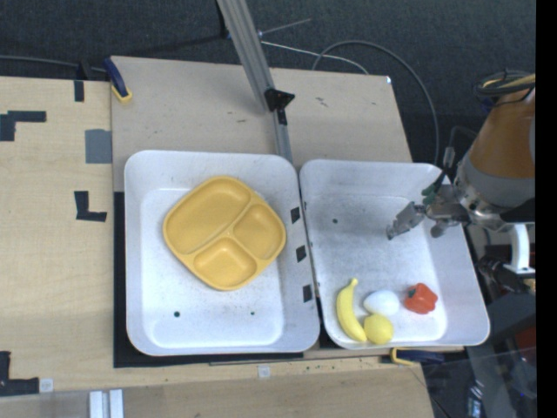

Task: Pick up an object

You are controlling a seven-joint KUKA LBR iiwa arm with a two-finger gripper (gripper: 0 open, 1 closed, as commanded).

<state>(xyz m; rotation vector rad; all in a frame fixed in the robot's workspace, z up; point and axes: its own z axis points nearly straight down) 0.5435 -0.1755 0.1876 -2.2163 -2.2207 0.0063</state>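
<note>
A banana (349, 311), a lemon (379, 328), an egg (381, 302) and a red pepper (421, 299) are seen at the right bin's (365, 190) near edge. Farther back, the jaws are held above bare floor; their opening cannot be told.

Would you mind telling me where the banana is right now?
The banana lies in the right-hand bin, near its front left corner in the camera view, just left of the white egg-shaped object and the lemon.

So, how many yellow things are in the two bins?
3: the divided plate in the left bin; the banana and lemon, touching, at the right bin's near edge.
</note>
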